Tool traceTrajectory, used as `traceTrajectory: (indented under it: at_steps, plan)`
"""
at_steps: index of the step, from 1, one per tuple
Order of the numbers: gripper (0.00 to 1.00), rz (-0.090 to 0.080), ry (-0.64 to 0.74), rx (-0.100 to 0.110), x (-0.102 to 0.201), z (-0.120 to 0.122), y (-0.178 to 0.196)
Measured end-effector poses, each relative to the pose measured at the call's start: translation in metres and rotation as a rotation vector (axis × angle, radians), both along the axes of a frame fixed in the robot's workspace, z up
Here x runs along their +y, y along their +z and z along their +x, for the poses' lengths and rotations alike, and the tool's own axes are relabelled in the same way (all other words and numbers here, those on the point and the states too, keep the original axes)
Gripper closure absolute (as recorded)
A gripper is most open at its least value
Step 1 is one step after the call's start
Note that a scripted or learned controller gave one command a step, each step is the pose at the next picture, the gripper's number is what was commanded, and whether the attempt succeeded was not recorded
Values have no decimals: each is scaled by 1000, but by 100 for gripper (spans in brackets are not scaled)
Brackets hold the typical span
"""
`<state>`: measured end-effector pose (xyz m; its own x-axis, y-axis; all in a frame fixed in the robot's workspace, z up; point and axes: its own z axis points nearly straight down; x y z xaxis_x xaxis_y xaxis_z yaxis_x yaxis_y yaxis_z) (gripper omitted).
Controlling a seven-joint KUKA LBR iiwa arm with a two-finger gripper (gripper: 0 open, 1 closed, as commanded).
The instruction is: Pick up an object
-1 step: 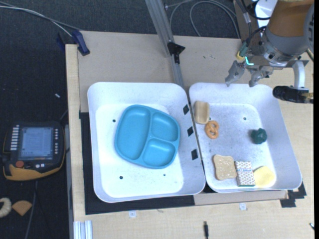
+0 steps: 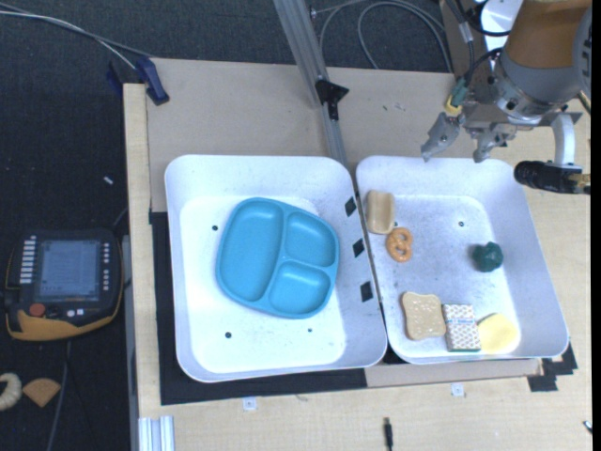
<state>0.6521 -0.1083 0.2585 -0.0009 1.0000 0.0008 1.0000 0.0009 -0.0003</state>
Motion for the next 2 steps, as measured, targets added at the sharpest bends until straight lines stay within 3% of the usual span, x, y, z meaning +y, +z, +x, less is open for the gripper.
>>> traceTrajectory:
  at_steps: [2]
  plan:
    - [0, 0, 0, 6, 6, -3, -85]
